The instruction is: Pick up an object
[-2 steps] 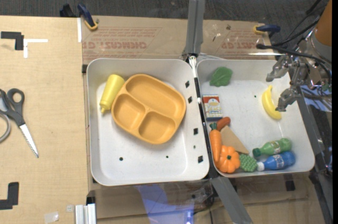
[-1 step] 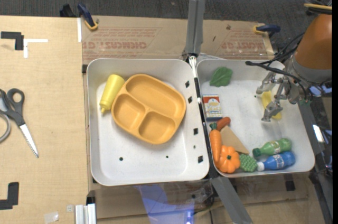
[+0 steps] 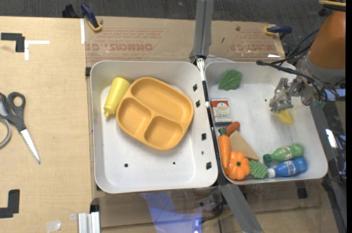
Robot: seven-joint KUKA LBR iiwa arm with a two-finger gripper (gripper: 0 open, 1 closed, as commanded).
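A wooden bench [image 3: 44,171] with cardboard at its back edge carries two shallow white bins side by side, seen from above at a slant; a pair of scissors [image 3: 19,122] lies near the bench's left edge. The left bin [image 3: 148,171] holds an orange divided plate [image 3: 154,114] near its centre and a yellow bottle [image 3: 115,95] just beside it, toward the back left corner. The right bin [image 3: 258,111] holds a green leaf [image 3: 230,79] near its back edge, a small carton [image 3: 220,111] by its left wall, and a cluster along the front edge: a carrot [image 3: 224,150], a pumpkin [image 3: 237,166], a tan wedge [image 3: 242,145], a green bottle [image 3: 284,153] and a blue bottle [image 3: 287,168].

The gripper [image 3: 281,101] hangs low over the right side of the right bin, directly above a small yellow piece [image 3: 285,117], seemingly the thing to pick. Whether the jaws are apart or together cannot be told, nor whether they touch the piece.

The risk appears to be a miss: the piece is small and sits near the bin's right wall, so a slightly offset closing could push it aside or catch nothing.
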